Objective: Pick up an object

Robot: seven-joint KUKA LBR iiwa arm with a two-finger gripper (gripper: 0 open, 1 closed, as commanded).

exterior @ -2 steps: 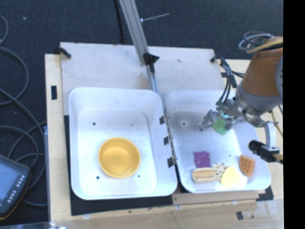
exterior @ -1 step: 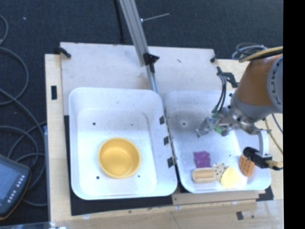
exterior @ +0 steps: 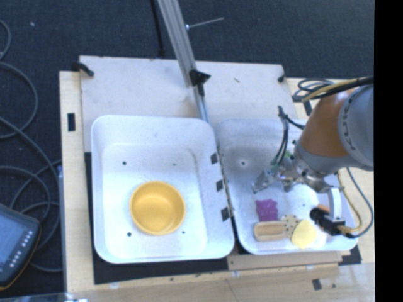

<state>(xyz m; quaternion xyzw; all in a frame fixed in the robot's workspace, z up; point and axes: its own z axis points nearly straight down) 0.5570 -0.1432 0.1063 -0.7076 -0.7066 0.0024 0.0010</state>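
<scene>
White plastic makes up both shallow bins on the pale wooden tabletop (exterior: pixel 151 83). Lying in the left bin (exterior: pixel 107 137), toward its near half, is a round yellow bowl (exterior: pixel 157 207), upright with its hollow facing up and apart from every wall. Clustered in the near part of the right bin (exterior: pixel 242 137) are a small purple block (exterior: pixel 267 209), a tan wooden block (exterior: pixel 269 231) just nearer than it, and a pale yellow rounded piece (exterior: pixel 304 233) beside the tan block's right end, close enough that they seem to touch. A small perforated tan part sits between those two, too small to name.

Reaching in from the right, the grey arm with its orange band (exterior: pixel 324 128) hangs over the right bin. Its claw (exterior: pixel 272 180) sits low above the bin floor, just beyond the purple block and slightly left of it, apart from it. Whether the claw is spread or closed cannot be told from this angle, and nothing is seen held in it.

A slanted metal rail (exterior: pixel 179 36) crosses the far side of the tabletop, and dark cables lie on the floor to the left
</scene>
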